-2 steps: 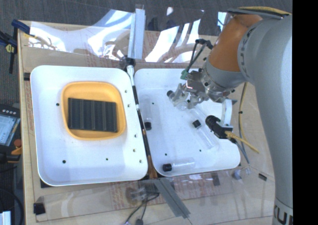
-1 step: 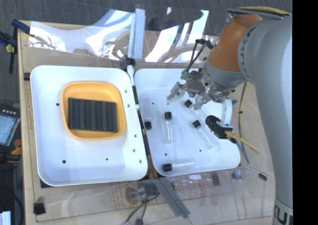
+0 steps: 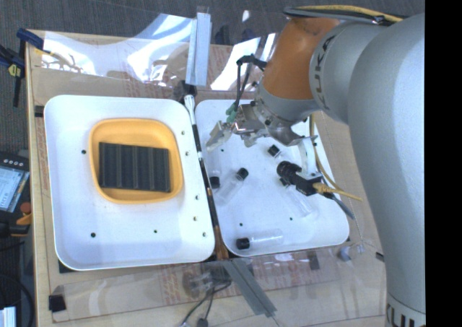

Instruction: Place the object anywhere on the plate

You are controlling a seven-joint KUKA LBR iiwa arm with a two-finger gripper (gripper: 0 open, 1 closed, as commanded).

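Bench [image 3: 108, 286] of pale wood, seen from above at a slant, bearing two white bins side by side. Left bin [image 3: 72, 232]: a yellow plate [image 3: 133, 131] lies near its middle, with a dark ribbed slab [image 3: 135, 167] resting on it. Right bin [image 3: 303, 224]: three small black pieces lie well apart, namely piece a [image 3: 273, 150] at the back, piece b [image 3: 241, 173] near the middle and piece c [image 3: 242, 243] at the front wall. The arm [image 3: 375, 102] reaches in from the right. Its gripper [image 3: 220, 132] hangs over the back left part of the right bin, near the wall between the bins. Whether the gripper is open or closed cannot be told. Crumpled clear film [image 3: 144, 51] lies behind the bins.
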